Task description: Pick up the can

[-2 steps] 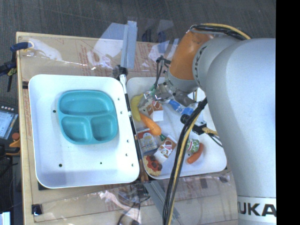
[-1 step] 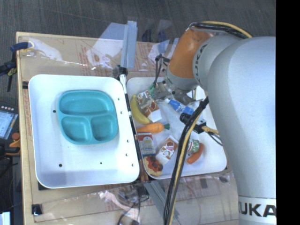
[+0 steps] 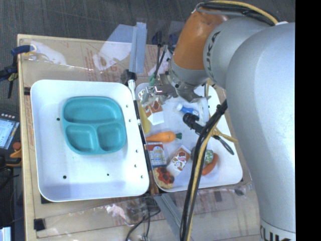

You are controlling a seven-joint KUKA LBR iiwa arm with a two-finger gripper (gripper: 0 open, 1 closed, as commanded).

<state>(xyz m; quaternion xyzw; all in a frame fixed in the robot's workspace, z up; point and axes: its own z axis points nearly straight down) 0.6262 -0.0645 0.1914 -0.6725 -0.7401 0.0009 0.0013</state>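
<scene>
A small can (image 3: 157,154) with a red, white and blue label lies on its side near the left wall of the right bin (image 3: 231,170). My gripper (image 3: 152,92) hangs over the far left corner of that bin, well behind the can and apart from it. Its tip sits just above a brown and white packet (image 3: 155,113). The grey arm with its orange band (image 3: 196,40) covers the bin's far and right parts.
Around the can lie an orange carrot (image 3: 163,136), a small red and white carton (image 3: 179,160), a pizza slice toy (image 3: 163,177), a red and green vegetable (image 3: 209,161) and a white bottle with a blue cap (image 3: 192,110). A teal divided plate (image 3: 95,124) sits in the left bin (image 3: 50,179).
</scene>
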